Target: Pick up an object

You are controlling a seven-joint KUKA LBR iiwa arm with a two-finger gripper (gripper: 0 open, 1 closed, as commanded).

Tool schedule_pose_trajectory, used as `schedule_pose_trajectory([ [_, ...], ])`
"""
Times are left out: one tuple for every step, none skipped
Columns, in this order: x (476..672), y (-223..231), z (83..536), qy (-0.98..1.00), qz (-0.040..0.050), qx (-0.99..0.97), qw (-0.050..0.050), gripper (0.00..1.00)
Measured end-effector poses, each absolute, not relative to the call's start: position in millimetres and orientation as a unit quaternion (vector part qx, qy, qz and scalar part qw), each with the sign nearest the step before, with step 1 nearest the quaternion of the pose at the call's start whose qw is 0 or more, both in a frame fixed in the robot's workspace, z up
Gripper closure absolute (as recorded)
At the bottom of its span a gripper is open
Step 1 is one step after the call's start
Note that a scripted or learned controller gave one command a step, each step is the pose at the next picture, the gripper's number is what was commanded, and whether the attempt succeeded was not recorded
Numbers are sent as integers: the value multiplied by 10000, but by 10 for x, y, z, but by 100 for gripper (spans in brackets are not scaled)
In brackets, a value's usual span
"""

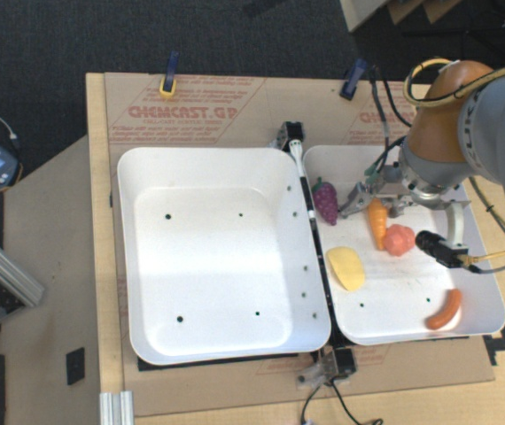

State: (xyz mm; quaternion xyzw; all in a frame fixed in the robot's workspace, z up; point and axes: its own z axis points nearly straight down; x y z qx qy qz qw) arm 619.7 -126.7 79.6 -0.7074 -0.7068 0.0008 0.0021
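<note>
Our claw sits low in the right bin, right over the top end of the toy carrot, and we cannot tell from this slanted look whether it is apart or together, nor whether anything is caught in it. The carrot lies upright in the picture with the pink ball-like toy touching its lower right side and the purple grape bunch just beside it on the left, against the bin wall. That crowding is our chief worry: we judge a closing grasp could nudge the pink toy or pinch two things at once and slip. The yellow lemon-like piece and the sausage lie well apart, so they look safe. The left bin holds nothing we need.
</note>
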Motion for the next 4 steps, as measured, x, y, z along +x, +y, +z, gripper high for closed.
schedule_pose_trajectory([
  [6204, -1272, 836, -7070, 4, -7072, 4, 0],
  [6204, -1272, 835, -7070, 5, -7072, 5, 0],
  [6204, -1272, 835, -7071, 5, -7072, 5, 0],
  [6203, -1272, 835, -7071, 5, -7072, 5, 0],
])
